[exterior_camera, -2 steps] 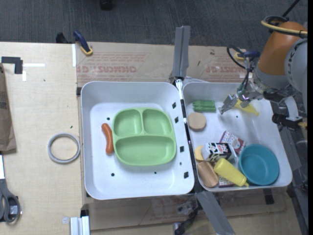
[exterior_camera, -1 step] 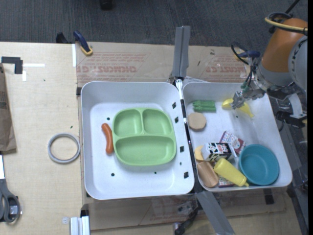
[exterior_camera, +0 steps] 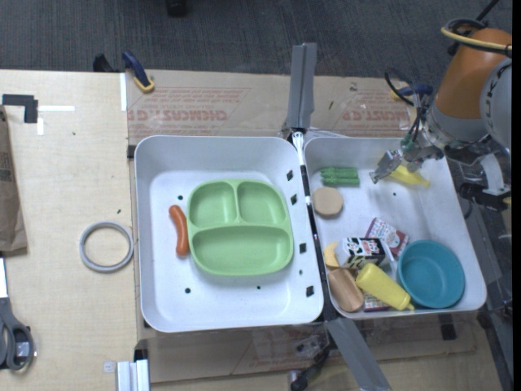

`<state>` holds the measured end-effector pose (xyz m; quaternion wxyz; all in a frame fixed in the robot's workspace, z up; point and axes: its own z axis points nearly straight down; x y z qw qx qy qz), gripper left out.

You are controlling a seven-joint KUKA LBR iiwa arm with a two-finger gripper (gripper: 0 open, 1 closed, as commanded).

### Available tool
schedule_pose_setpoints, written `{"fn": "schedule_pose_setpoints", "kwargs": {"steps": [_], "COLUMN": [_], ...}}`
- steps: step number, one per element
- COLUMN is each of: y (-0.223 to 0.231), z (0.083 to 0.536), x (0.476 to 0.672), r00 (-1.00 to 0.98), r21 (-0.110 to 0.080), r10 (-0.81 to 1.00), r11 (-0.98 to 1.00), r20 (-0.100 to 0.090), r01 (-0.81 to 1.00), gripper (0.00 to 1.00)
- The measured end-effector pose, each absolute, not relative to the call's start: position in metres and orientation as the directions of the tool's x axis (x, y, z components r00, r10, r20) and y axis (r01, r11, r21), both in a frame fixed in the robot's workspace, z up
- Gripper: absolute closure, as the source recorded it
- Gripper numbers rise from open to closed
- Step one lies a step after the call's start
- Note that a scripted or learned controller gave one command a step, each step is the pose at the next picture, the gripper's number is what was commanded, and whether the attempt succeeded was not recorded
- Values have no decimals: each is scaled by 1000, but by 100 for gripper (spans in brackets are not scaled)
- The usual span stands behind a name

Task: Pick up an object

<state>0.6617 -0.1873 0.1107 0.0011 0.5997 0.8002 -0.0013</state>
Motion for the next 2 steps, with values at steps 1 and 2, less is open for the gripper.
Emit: {"fn": "schedule_pose_setpoints", "kwargs": {"steps": [1, 2], "y": [-188, -211], "z": [122, 92], "x": [663, 614], "r00": [-281, -254], "r21": [4, 0], "r10": [960, 967], "r11": [281, 254], "r20": [-8, -1], "r01": [960, 967], "gripper": [100, 100]}}
